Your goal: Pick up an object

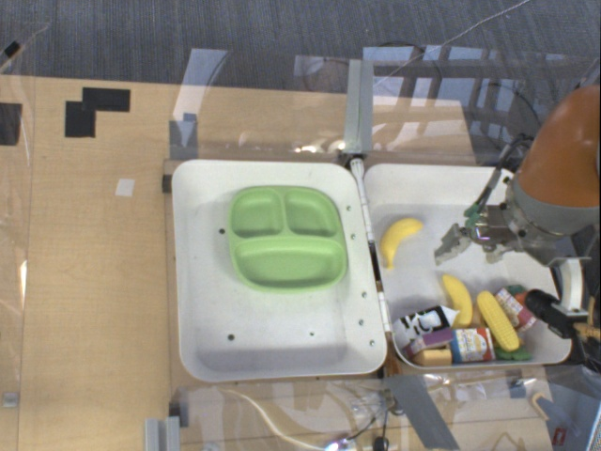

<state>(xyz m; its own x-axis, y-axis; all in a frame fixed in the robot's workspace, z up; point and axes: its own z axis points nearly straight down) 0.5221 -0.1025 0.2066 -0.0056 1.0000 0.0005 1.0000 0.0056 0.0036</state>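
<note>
Just right of the banana (399,239), the claw (453,243) hangs splayed, unladen.

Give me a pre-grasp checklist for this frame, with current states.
1. Target in view: ok. A curved yellow banana lies alone in the upper part of the right white bin.
2. Gripper position: ok. The two-finger gripper sits over the right bin, to the right of the banana, apart from it.
3. Nothing held yet: ok. No object shows between the fingers.
4. Finger opening: cannot tell at this resolution.
5. Clutter near target: ok. A second yellow banana, a yellow corn cob and small packages crowd the bin's lower corner, away from the lone banana.
6. Left bin: ok. The green divided plate lies there, away from the arm.
</note>
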